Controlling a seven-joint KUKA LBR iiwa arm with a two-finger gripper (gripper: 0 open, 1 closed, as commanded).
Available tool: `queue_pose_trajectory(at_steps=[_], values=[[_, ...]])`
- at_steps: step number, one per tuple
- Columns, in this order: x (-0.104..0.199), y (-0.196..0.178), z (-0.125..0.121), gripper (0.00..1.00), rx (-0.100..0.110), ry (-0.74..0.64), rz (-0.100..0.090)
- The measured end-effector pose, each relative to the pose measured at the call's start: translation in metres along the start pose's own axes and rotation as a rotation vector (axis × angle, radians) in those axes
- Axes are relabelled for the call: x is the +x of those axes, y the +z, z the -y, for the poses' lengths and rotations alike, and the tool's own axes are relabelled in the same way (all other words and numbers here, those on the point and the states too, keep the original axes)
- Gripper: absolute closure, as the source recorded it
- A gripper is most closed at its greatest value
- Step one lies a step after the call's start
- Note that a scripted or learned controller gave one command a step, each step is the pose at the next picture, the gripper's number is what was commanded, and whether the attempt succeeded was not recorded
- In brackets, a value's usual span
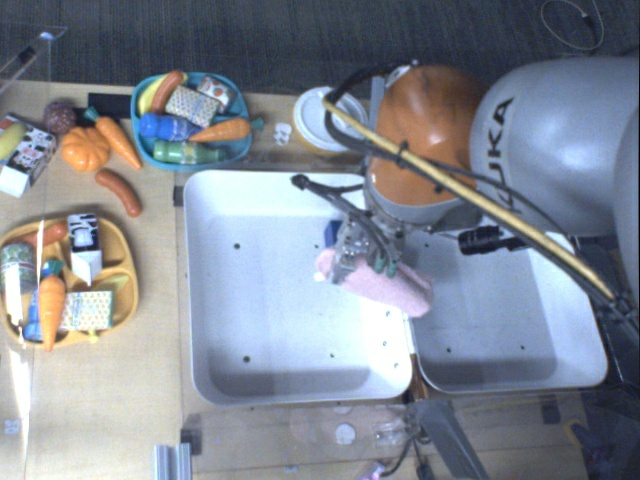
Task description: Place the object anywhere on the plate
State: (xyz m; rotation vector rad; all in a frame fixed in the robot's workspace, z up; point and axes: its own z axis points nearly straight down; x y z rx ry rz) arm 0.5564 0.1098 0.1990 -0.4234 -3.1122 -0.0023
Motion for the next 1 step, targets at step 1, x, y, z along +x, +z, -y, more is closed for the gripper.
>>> queue_pose_trajectory(at_steps=[1], values=[[0.0358, -0.0134, -0.0344, 1.0, 0.0, -0.269, -0.001]])
